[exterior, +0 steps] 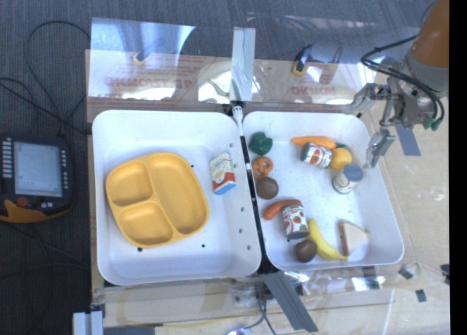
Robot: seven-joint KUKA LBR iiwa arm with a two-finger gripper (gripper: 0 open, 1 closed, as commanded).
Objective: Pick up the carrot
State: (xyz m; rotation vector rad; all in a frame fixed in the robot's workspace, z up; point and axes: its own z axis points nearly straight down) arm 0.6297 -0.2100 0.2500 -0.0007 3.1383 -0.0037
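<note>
The carrot (312, 140) is a slim orange piece lying flat near the back wall of the right bin (379, 209), just above a small red-labelled can (316, 155). My gripper (392, 145) hangs over the right bin's far right edge, to the right of the carrot and clear of it. Its fingers (376, 149) are spread open with nothing between them.
Around the carrot in the right bin lie a green vegetable (260, 142), a lemon (341, 158), a grey cup (350, 177), a red sausage (281, 208), a second can (294, 222), a banana (325, 242) and a sandwich wedge (354, 237). The left bin (109, 253) holds a yellow divided plate (155, 198) and a milk carton (222, 173).
</note>
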